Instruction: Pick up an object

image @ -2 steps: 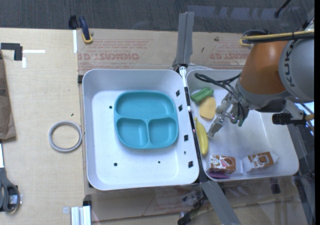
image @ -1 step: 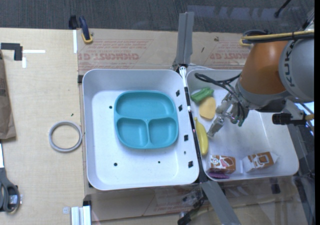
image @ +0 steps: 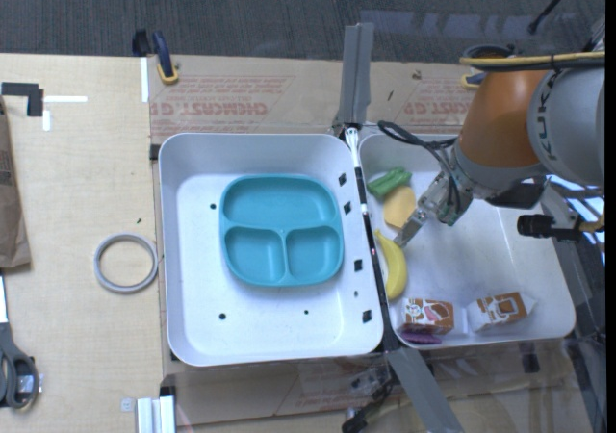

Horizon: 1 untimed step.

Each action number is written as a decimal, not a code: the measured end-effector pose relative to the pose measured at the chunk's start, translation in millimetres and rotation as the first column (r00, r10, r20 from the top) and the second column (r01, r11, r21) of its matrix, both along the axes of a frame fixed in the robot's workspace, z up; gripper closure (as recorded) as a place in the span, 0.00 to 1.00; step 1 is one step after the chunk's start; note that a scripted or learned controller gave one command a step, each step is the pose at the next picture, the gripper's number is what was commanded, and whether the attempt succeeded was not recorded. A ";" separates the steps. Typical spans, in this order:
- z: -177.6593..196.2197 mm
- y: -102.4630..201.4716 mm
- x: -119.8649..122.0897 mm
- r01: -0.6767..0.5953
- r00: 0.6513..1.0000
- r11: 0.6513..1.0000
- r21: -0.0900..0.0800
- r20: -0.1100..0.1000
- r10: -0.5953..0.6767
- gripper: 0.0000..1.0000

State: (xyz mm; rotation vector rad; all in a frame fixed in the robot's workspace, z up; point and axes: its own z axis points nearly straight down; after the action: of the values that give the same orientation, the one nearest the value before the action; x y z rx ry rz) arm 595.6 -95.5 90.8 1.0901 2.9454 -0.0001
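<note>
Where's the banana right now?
The banana lies in the right bin, against its left wall, just below the hand and above a small brown carton.

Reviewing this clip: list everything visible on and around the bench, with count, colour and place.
shallow white plastic bins: two, white, side by side on the bench
divided plastic plate: one, turquoise, left bin
banana: one, yellow, right bin beside the divider
green toy vegetable: one, green, right bin, far corner
yellow block: one, yellow, below the green piece
small snack cartons: two, brown and white, right bin's near edge
tape ring: one, grey, bench left of the bins
arm: one, grey with orange band, over the right bin
gripper: one, by the yellow block
</note>
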 end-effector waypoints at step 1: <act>8.5 -0.9 0.8 0.001 1.000 1.000 0.000 0.002 -0.001 1.00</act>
State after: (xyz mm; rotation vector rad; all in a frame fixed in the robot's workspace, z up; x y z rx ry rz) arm 596.4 -96.4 99.2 1.0915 2.9432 0.0004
